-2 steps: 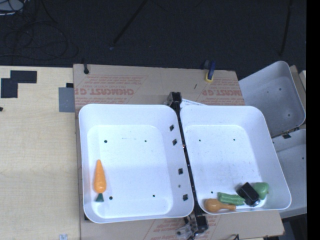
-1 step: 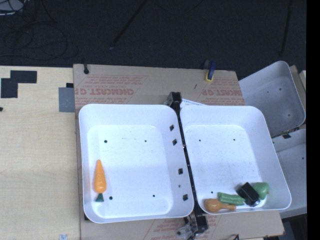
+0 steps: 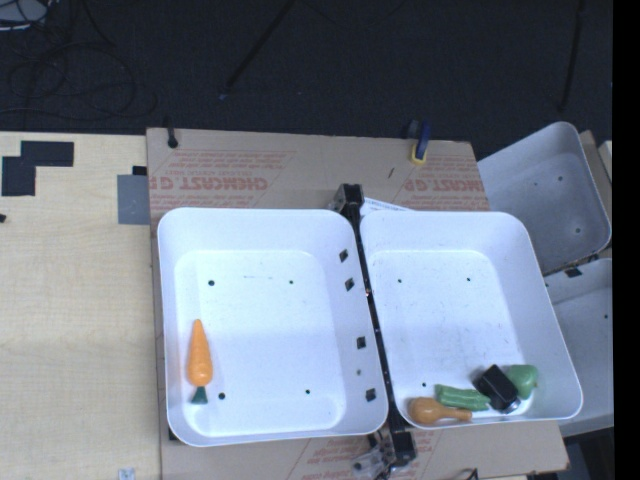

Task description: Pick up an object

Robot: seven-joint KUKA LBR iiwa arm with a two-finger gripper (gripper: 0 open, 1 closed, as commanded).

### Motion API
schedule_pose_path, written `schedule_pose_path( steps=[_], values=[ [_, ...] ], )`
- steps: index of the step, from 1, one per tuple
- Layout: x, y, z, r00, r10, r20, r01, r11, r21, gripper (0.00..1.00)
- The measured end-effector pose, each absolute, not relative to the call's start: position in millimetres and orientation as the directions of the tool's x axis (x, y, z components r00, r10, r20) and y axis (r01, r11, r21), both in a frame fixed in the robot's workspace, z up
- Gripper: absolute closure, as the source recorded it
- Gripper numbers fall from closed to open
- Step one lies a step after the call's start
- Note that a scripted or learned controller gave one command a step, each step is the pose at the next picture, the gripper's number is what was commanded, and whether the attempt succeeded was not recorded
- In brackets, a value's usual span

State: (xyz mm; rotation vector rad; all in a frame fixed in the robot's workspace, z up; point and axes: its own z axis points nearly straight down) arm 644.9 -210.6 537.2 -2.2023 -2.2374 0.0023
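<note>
We log two white bins side by side on a brown cardboard sheet (image 3: 300,168), split by a black divider strip (image 3: 365,308).

Left bin (image 3: 250,230): one orange carrot toy (image 3: 199,354) at about 8 o'clock of the bin floor, lying lengthwise close to the left wall, its small green stem end (image 3: 200,396) pointing toward 6 o'clock.

Right bin (image 3: 450,233): a cluster at about 5 o'clock, against the near wall. We count a black block (image 3: 496,387) tilted, resting over a green rounded piece (image 3: 522,377) at its 2 o'clock side. A long green item (image 3: 461,398) lies just beside the block at its 8 o'clock. An orange-tan pear-shaped item (image 3: 436,411) touches or nearly touches the green one from 7 o'clock; we cannot tell which.

Gripper: open, closed or gripping, we cannot tell from this view.

At 3 o'clock of the frame, a grey metal plate (image 3: 545,193) beside the right bin. A blue and yellow clamp (image 3: 421,143) sits on the cardboard's far edge at 12 o'clock.
</note>
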Motion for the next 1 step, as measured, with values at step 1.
schedule_pose_path(
  steps=[1],
  values=[
    [644.9,-210.6,537.2,-0.016,1.000,0.000,1.000,0.016,-0.003,1.00]
  ],
)
